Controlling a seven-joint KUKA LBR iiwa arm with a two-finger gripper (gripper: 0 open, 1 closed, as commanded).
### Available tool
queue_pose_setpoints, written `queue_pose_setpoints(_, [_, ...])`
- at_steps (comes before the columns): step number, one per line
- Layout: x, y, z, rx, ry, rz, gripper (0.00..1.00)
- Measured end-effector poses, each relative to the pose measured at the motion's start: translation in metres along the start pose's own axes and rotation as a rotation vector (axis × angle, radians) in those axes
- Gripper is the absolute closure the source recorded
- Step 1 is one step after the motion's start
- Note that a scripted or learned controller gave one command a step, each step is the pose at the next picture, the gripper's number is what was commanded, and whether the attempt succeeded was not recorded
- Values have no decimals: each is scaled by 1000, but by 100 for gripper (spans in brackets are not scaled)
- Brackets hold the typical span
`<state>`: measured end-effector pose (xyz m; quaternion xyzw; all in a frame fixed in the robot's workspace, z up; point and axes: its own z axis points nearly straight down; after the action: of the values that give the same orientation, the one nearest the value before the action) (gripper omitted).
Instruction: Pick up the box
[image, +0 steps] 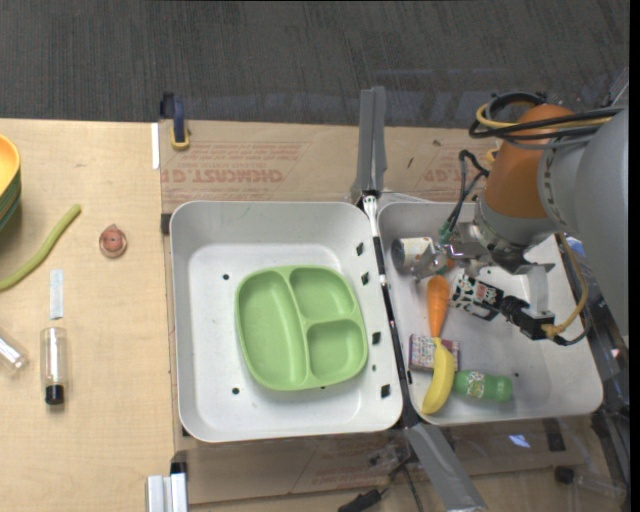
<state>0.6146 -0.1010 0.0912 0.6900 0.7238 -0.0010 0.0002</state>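
The gripper (432, 262), whose state cannot be told, is lowered beside the carrot (438, 304), above the small box (433, 353).

We noted the tool (432, 262) low in the right bin (560, 395), at the carrot's (438, 305) upper end. The box (433, 353) lay beside the banana (438, 382), a green bottle (483, 386) touching it. The left bin (200, 300) held a green divided plate (300, 326).
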Motion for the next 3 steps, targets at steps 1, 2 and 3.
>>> queue_pose_setpoints(1, [10, -19, -123, 2, -1, 244, 0])
queue_pose_setpoints(2, [3, 15, 0, 0, 0, -55, 0])
queue_pose_setpoints(3, [2, 15, -9, 1, -2, -57, 100])
